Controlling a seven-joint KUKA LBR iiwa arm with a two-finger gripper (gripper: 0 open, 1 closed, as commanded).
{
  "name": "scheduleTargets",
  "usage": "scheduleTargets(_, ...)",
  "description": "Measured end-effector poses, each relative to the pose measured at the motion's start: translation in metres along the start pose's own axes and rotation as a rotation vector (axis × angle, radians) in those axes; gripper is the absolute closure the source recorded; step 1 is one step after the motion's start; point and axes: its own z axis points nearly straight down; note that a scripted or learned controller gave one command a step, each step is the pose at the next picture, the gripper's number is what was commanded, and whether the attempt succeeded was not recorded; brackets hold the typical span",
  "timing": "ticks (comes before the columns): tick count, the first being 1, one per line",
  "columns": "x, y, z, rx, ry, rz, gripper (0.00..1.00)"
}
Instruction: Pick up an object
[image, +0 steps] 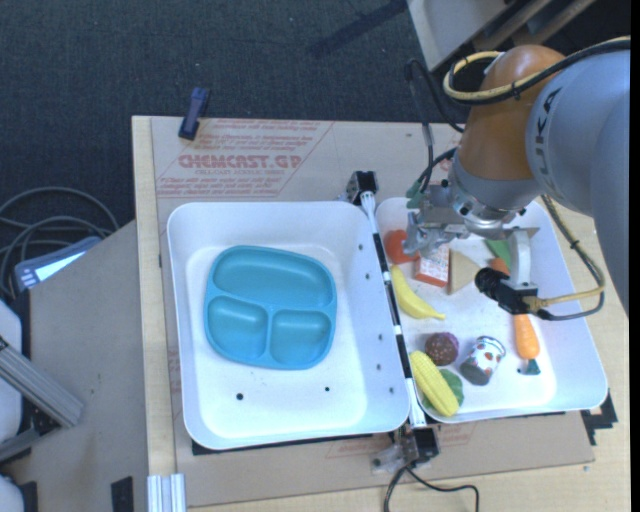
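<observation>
My gripper (432, 238) hangs low over the back left of the right bin (570, 385), right above an orange-and-white carton (435, 268) and a small red piece (396, 244). The arm's wrist hides much of it. A yellow banana (413, 298) lies just in front of the carton. Nearer the front lie a dark red round fruit (441, 347), a corn cob (433, 382) with green leaves, a grey-and-white toy (484, 358) and an orange carrot (526, 337). A green item (499, 247) shows behind the wrist.
The left bin (190, 240) holds a blue three-compartment plate (270, 305). A black divider clip strip (385, 290) runs between the bins. A black cable (560, 300) loops from the arm over the right bin. Cardboard lies under both bins.
</observation>
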Motion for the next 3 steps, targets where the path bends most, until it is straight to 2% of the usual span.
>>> scheduleTargets(1, -0.075, -0.029, 0.012, 0.000, -0.002, 0.003, 1.00)
scheduleTargets(2, -0.074, -0.029, 0.012, -0.001, -0.001, 0.002, 0.00)
scheduleTargets(3, -0.154, 0.035, -0.023, -0.004, -0.004, 0.002, 0.00)
